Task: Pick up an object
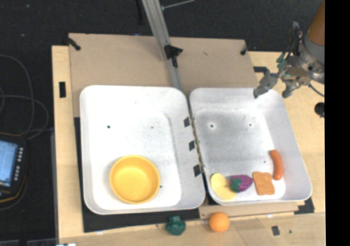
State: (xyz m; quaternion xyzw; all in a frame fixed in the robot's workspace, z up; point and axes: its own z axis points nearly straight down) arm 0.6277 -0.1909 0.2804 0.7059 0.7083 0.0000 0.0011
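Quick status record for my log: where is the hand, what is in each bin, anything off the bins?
hand: above the right bin's far right corner, open, holding nothing
left bin: yellow bowl, near side
right bin: along the near edge, yellow piece, purple toy, orange block, sausage
on bench in front of the bins: orange ball, green toy
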